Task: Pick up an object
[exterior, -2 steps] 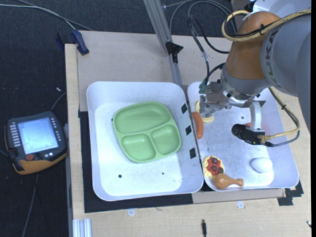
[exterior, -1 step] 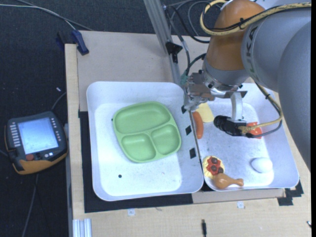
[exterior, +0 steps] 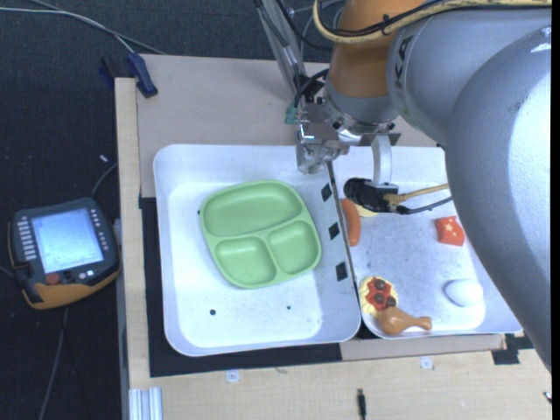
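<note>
My gripper point(exterior: 313, 157) hangs over the back end of the divider between the two white bins, just behind the green three-section plate point(exterior: 260, 233) that lies in the left bin point(exterior: 179, 261). In the right bin point(exterior: 411, 261), an orange carrot-like piece point(exterior: 352, 221) lies along the divider just in front of the gripper. A red-orange block point(exterior: 450, 231), a white egg point(exterior: 462, 293), a round pizza-like toy point(exterior: 378, 293) and a tan drumstick point(exterior: 404, 323) are there too. I see nothing held at the gripper.
The grey arm and its orange band point(exterior: 376, 42) cover the back right of the right bin. A teach pendant point(exterior: 61, 250) lies off the bench to the left. A blue clip point(exterior: 140, 73) sits at the bench's back left corner.
</note>
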Robot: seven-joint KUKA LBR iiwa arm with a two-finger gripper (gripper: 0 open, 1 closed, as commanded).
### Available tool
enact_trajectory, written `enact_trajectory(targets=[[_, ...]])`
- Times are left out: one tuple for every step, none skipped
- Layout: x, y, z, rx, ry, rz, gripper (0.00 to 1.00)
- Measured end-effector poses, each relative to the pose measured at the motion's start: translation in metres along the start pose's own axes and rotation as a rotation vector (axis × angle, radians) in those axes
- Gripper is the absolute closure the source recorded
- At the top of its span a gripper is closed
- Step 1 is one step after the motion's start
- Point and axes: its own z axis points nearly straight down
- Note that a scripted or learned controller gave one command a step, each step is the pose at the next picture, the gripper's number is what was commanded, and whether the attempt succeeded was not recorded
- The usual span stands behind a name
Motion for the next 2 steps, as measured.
enact_trajectory(targets=[[0.0066,0.0037,0.0012,0.002,-0.003,0.004,1.00],[0.0062,0.0035,0.0011,0.002,-0.003,0.005,0.00]])
